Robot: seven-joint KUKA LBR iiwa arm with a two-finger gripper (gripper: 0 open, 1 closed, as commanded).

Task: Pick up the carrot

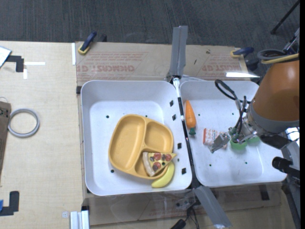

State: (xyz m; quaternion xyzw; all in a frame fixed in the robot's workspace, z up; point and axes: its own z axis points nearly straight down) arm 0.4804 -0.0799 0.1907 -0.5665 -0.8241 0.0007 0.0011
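Reading red print on the cardboard (143,63) behind the bins, too blurry to make out. Carrot (190,114) lying lengthwise along right bin's (248,173) left wall, green end nearest camera. End effector (223,141) state: can't tell.

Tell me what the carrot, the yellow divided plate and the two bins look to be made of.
Carrot: probably a plastic toy; even orange, smooth skin, solid green tip.
Yellow divided plate: likely moulded plastic; one uniform colour, rounded ridges between compartments, soft sheen.
Left bin and right bin: seemingly thin white plastic or coated sheet; smooth with rounded corners. I can't tell which.
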